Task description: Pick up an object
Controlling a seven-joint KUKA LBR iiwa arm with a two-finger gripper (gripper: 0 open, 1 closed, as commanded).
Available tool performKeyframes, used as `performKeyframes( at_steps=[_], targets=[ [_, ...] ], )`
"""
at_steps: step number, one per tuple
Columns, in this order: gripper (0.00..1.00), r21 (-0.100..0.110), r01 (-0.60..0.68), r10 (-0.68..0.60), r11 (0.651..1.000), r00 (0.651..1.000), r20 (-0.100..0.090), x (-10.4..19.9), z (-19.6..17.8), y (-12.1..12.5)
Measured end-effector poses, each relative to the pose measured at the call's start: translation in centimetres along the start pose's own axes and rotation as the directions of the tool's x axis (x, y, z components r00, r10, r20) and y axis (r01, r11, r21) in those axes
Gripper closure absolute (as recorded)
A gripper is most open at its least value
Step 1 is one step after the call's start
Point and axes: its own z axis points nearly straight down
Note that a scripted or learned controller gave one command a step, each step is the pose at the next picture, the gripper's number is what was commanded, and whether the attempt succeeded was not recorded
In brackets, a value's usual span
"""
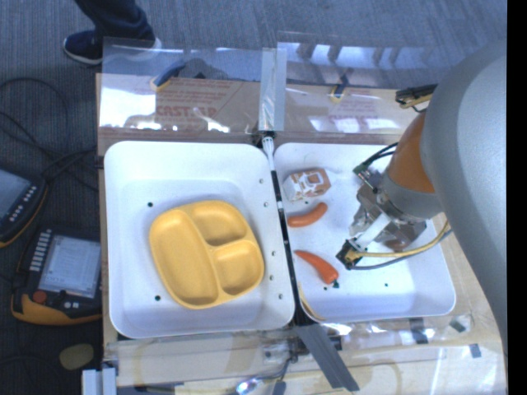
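Note:
In the right bin (412,299) lie three small things. A brown and white toy pastry (305,184) sits near the back left corner. Just in front of it lies an orange sausage (306,214). A red-orange pepper with a green tip (318,266) lies nearer the front left. My gripper (372,214) hangs low over the middle of this bin, to the right of the sausage and above right of the pepper. Nothing shows in its grasp.
The left bin (132,171) holds a yellow divided plate (206,252). The grey arm with its orange band (408,167) covers the right bin's right side. Clear plastic sheeting and cardboard (198,101) lie behind both bins.

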Motion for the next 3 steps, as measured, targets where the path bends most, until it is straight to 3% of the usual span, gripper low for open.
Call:
performKeyframes(
  at_steps=[1,2,3],
  targets=[
    [1.00,0.043,-0.141,0.140,0.989,0.990,0.013,3.1,5.1,5.1],
    [1.00,0.044,-0.236,0.234,0.971,0.972,0.028,9.0,-4.1,3.7],
    [1.00,0.044,-0.232,0.230,0.972,0.972,0.039,9.0,-4.6,3.7]
  ],
)
